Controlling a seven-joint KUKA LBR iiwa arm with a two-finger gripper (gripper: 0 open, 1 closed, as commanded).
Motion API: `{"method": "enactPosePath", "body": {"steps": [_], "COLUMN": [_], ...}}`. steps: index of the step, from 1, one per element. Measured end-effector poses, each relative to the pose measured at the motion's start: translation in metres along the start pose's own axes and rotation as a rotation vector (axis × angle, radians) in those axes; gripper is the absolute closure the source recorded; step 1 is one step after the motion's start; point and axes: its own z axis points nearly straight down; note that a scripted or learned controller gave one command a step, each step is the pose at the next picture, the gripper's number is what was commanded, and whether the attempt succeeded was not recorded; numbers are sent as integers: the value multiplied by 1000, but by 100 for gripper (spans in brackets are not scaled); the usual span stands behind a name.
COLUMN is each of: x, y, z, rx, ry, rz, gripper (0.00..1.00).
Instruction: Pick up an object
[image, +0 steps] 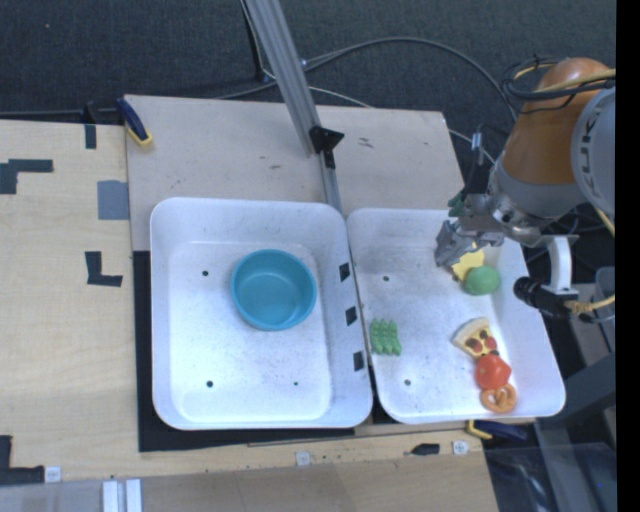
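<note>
Pretzel (498, 399), red tomato (492, 372) and pizza slice (475, 338) lie at the near edge of the right bin (420, 395).
The gripper (455, 246) hovers over a yellow piece (466, 265) beside a green ball (482, 280); its state I cannot tell. No writing is readable.

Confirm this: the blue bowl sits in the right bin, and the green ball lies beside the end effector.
Wrong bin. The camera view shows the blue bowl in the left bin. The green ball does lie beside the end effector, in the right bin.
</note>
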Motion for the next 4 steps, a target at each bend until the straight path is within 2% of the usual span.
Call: {"method": "enactPosePath", "body": {"steps": [1, 2, 4], "x": [0, 7, 9], "y": [0, 7, 10], "z": [0, 55, 135], "rx": [0, 5, -3], "ry": [0, 0, -1], "rz": [0, 0, 0], "gripper": [0, 0, 0]}}
